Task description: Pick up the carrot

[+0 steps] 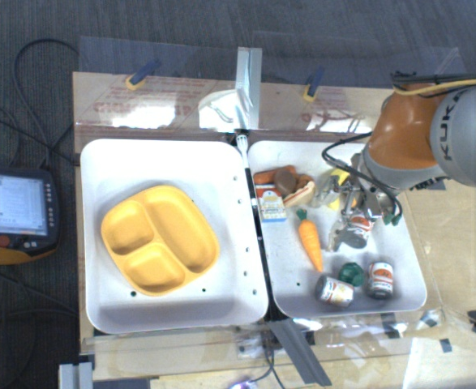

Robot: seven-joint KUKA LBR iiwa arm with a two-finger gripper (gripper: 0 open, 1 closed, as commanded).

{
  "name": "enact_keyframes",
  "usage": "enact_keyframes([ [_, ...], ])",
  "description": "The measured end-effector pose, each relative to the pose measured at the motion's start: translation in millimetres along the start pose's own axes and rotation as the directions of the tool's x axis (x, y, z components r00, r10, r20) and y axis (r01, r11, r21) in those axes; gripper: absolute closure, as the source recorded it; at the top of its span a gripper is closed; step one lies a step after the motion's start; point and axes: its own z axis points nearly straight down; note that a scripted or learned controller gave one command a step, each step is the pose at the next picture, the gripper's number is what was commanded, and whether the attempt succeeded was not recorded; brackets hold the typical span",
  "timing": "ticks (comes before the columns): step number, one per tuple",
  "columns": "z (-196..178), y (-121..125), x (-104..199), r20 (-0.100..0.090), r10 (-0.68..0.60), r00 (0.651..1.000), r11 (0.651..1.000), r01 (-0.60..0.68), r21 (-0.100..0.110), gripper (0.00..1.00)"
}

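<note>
Nearest the camera, along the front edge of the right bin (pixel 412 298), stand two small cans: one lying tilted (pixel 335 291) and one upright with a red label (pixel 381 279). A dark green cap-like item (pixel 351 272) sits between them, just behind.

Further in, the carrot (pixel 309 242) lies on the floor of the right bin, left of centre, orange body pointing toward the front and its green top toward the rear. It is near the wall dividing the two bins and touches no other item that can be made out.

The gripper (pixel 353 232) hangs over the right bin, to the right of the carrot and apart from it. Whether its fingers are parted or closed cannot be told; metal parts and cables clutter that area.

At the rear left of the right bin sits a cluster of toy food: a brown piece (pixel 284 178), a hot dog (pixel 301 191) and a small carton (pixel 271 207).

The left bin (pixel 108 306) holds a yellow divided plate (pixel 158 237).

The arm (pixel 412 136) enters from the right, orange band uppermost.
</note>
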Motion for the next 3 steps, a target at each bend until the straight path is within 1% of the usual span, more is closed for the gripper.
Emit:
enact_keyframes([
  [1, 8, 47, 37, 0.024, 0.192, 0.981, 0.981, -0.192, 0.003, 0.0],
  [2, 8, 67, 30, 0.023, 0.301, 0.953, 0.954, -0.301, 0.002, 0.0],
  [3, -4, 67, 27, 0.031, 0.299, 0.954, 0.954, -0.299, 0.003, 1.0],
])
